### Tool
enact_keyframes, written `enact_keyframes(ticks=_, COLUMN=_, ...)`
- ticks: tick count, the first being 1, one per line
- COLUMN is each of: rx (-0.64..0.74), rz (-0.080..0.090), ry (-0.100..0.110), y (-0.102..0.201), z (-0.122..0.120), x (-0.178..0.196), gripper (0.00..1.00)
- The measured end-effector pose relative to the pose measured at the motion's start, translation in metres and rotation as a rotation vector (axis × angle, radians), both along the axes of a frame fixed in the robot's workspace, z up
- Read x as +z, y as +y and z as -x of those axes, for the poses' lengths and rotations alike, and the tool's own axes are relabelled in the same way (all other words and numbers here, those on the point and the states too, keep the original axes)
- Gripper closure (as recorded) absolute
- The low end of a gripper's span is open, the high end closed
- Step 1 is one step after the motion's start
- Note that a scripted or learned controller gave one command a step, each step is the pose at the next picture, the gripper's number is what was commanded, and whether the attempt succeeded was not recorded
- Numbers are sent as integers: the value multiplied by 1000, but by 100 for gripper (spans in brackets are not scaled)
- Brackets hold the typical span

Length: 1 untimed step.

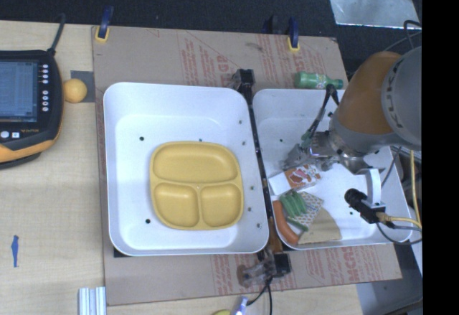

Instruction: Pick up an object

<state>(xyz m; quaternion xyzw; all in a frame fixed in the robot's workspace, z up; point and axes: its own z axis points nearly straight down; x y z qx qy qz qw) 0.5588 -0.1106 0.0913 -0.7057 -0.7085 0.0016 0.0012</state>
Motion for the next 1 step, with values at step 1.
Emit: enact_keyframes(ticks=1, rx=3, rz=1, ry=2, y=-1, z=0, x=10, gripper=100)
